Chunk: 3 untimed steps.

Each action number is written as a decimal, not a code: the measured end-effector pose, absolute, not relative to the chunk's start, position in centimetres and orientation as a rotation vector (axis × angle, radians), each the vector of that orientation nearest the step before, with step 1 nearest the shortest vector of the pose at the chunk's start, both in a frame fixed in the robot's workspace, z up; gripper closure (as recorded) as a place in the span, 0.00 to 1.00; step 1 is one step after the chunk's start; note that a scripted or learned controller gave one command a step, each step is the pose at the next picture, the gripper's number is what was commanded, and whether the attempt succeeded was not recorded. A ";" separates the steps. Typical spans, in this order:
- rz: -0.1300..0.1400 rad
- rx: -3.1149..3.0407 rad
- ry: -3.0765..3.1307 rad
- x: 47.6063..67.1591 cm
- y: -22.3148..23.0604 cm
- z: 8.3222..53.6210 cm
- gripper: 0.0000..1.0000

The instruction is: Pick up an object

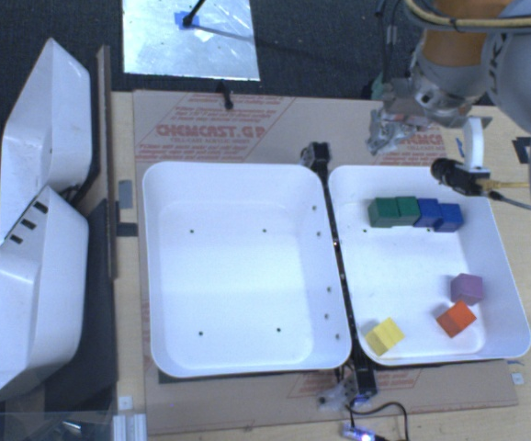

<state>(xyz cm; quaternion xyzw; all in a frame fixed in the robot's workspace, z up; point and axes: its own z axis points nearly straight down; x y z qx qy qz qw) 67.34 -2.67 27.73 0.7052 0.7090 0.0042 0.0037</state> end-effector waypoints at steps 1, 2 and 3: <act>-0.003 2.229 2.217 60.9 -9.7 22.7 1.00; 0.004 2.213 2.227 65.6 -2.1 24.3 1.00; 0.001 2.220 2.222 65.5 -2.5 24.3 0.00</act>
